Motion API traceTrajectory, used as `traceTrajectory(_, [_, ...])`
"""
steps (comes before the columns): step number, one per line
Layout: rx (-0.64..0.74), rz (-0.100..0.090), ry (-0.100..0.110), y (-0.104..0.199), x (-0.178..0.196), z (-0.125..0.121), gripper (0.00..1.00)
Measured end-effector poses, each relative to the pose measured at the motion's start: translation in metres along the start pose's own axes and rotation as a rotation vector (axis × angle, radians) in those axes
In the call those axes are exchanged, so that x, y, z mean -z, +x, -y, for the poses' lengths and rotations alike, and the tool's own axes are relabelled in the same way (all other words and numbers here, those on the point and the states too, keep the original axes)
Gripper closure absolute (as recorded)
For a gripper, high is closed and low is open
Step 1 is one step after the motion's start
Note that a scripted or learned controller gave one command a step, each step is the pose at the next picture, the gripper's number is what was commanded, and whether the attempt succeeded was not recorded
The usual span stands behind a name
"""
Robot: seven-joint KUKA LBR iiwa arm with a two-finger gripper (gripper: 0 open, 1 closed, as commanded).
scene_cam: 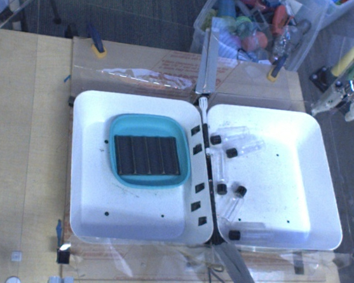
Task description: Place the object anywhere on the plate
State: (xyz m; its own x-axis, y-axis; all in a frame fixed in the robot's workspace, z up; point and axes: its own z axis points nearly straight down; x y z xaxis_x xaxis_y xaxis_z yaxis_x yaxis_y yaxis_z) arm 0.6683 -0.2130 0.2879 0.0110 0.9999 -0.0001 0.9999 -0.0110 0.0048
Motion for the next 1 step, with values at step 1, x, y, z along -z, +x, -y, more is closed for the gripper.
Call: traceTrajectory(1, [0.058, -0.001, 0.007, -0.0074, -0.0164, 0.0010, 0.00])
